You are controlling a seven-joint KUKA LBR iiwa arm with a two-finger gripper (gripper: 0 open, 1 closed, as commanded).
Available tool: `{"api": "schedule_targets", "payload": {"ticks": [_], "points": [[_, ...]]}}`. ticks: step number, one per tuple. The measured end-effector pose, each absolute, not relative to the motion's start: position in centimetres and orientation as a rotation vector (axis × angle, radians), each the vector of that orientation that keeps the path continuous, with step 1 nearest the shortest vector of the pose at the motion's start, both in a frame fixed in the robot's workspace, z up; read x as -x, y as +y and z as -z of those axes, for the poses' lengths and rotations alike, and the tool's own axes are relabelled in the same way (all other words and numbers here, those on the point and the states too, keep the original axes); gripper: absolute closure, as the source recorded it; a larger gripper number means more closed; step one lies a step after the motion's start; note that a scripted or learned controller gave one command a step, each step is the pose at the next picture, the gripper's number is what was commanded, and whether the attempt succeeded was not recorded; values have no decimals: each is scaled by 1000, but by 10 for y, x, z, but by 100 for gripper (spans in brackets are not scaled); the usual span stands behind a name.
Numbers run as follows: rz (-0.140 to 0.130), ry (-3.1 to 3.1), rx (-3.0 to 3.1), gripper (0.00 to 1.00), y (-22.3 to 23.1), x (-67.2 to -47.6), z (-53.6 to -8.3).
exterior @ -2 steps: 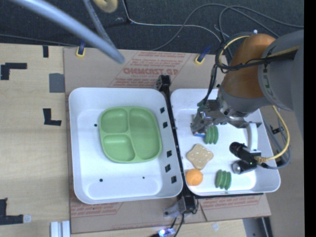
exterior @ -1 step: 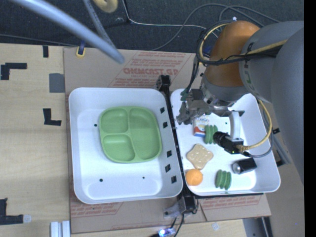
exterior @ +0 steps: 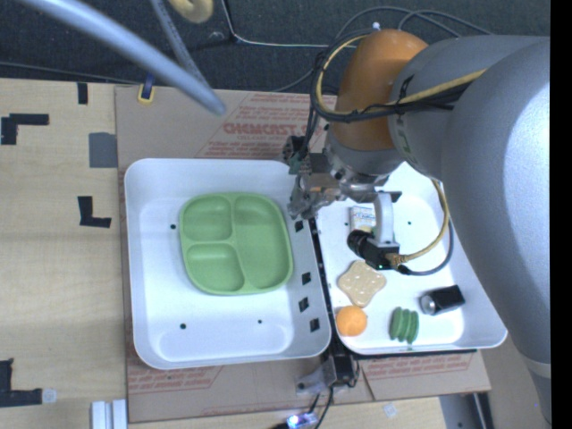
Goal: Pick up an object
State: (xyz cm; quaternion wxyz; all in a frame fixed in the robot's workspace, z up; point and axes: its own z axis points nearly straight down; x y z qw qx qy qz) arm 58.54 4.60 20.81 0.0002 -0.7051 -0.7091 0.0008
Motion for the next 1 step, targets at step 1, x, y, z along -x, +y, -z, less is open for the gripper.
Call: {"api": "schedule_targets", "payload": {"ticks": [1], "points": [[0, -2227, 2214, 100, 91, -605, -204]]}}
